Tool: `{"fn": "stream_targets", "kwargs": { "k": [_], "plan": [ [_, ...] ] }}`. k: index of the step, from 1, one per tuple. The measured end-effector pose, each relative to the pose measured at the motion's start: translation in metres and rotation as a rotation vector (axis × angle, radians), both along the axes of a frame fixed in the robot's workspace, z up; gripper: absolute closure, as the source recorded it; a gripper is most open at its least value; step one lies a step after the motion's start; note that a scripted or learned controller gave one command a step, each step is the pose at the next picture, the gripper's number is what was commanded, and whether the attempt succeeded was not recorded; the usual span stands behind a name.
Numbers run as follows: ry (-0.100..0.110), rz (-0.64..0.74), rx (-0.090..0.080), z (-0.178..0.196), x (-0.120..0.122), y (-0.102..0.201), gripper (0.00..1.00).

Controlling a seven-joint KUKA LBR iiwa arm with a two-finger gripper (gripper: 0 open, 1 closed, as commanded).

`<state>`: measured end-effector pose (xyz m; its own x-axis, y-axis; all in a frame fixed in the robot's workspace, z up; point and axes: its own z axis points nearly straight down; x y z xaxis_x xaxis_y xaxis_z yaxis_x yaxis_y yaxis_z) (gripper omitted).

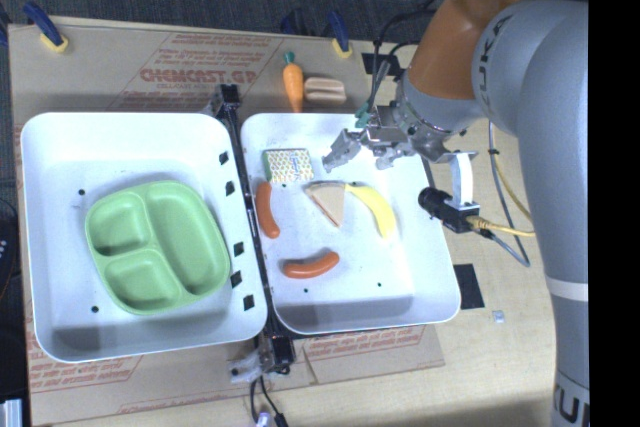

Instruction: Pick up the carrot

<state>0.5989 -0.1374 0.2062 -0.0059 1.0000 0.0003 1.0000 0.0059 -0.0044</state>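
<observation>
Reaching for the carrot [292, 85] could go astray: it lies outside the bins, on the cardboard just behind the right bin [430, 265], beside a small block [325, 91]. The gripper [345, 152], fingers apart and empty, hangs over sausages [310, 264] instead.

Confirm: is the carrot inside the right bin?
No, the carrot lies on the cardboard just beyond the right bin's far rim, beside a small tan block.
</observation>
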Motion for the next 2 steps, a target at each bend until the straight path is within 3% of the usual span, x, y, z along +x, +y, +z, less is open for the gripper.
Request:
{"fn": "stream_targets", "kwargs": {
  "k": [1,2],
  "plan": [
    [-0.014,-0.129,-0.002,-0.100,-0.009,-0.046,0.00],
    [-0.007,-0.707,0.000,-0.110,0.060,0.010,0.00]
  ]
}}
